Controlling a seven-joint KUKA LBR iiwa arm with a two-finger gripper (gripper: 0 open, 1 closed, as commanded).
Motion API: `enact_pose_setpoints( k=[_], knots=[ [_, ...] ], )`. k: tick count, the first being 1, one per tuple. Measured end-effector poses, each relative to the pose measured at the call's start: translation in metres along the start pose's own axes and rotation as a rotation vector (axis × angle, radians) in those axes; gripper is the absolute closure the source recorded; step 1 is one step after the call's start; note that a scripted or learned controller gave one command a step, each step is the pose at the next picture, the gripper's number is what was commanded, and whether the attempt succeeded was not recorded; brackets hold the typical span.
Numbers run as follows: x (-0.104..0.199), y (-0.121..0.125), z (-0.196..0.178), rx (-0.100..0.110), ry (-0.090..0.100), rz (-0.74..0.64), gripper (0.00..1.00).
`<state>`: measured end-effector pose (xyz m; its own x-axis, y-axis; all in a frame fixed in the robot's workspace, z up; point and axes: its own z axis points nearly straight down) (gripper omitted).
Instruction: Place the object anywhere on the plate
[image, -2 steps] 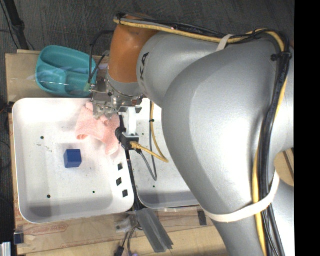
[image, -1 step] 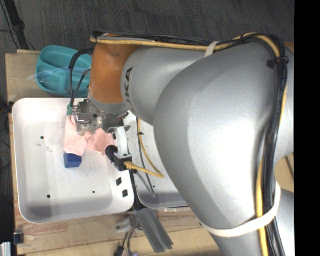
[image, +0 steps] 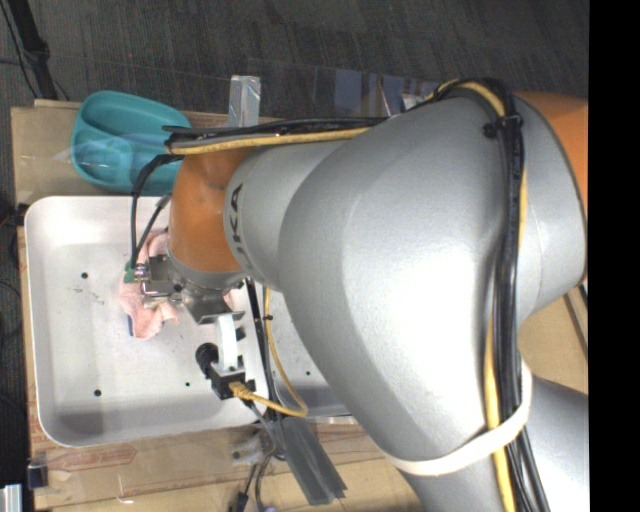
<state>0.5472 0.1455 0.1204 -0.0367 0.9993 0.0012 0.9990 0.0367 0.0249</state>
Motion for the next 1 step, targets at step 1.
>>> enact_pose_setpoints(
  k=[1],
  knots=[
    [-0.0592, 0.0436, -0.0673, 0.032, 0.001, -0.223, 1.00]
  ],
)
